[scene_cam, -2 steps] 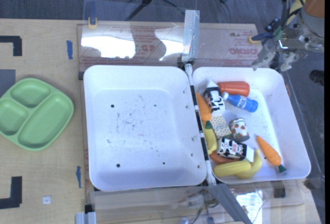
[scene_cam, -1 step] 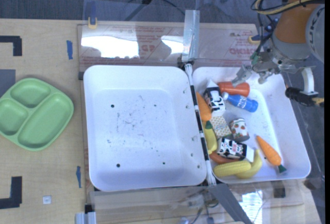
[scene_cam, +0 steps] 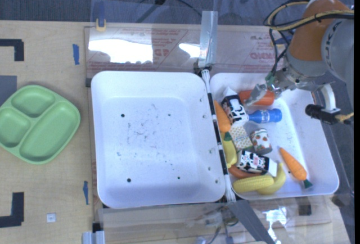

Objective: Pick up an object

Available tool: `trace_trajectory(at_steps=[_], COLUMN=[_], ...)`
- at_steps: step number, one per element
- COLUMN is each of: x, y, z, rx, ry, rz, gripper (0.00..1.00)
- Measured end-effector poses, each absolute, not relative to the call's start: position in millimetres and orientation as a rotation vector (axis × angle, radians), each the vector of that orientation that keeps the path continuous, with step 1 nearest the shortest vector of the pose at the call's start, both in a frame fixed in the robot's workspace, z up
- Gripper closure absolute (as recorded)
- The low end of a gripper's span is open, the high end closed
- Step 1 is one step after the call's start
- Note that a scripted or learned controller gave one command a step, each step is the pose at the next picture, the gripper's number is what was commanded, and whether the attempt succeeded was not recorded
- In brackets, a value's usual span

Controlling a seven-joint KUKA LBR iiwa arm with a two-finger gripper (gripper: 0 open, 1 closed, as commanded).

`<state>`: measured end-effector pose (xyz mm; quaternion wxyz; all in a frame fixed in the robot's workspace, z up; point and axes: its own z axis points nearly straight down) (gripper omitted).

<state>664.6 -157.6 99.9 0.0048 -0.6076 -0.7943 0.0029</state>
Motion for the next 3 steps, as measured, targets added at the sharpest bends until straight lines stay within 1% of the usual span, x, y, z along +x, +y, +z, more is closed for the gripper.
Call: trace_trajectory(at_steps=[1,2,3], x=[662.0,668.0,667.8], y=[-159,-91,-62], z=[105,221,286], rx=[-1.896,-2.055,-2.499], ry=[-2.479,-2.375,-1.903], rz=[0.022,0.001,0.005], gripper=[1.0,1.0,1.0])
